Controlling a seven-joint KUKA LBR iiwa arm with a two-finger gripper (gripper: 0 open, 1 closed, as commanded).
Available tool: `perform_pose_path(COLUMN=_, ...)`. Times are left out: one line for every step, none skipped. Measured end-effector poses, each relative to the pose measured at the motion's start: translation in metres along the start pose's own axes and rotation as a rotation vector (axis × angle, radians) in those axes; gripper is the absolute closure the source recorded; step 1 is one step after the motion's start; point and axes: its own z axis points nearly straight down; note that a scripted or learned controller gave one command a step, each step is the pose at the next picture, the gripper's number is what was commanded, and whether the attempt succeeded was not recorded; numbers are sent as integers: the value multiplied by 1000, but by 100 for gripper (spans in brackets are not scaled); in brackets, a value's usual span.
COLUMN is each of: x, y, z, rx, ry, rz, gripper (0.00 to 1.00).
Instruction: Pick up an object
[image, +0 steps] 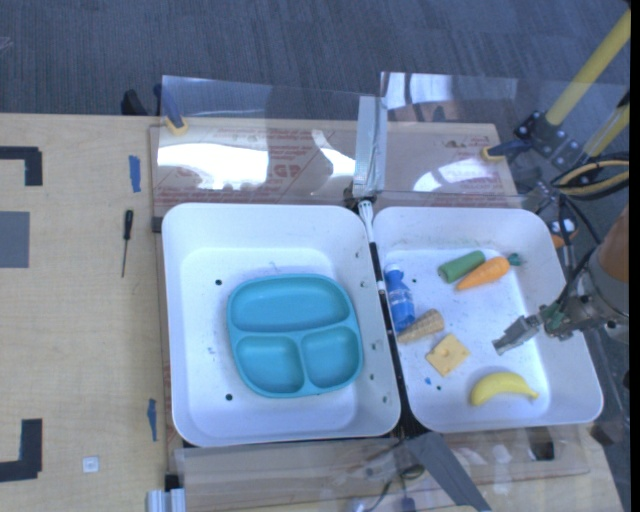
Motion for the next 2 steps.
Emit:
perform_pose_path(x=64, y=23, z=77, rx=7, ry=7, rz=-165, gripper=0)
perform_pose_path(x=62, y=25, z=65, rx=1, ry=3, rz=-161, gripper=100)
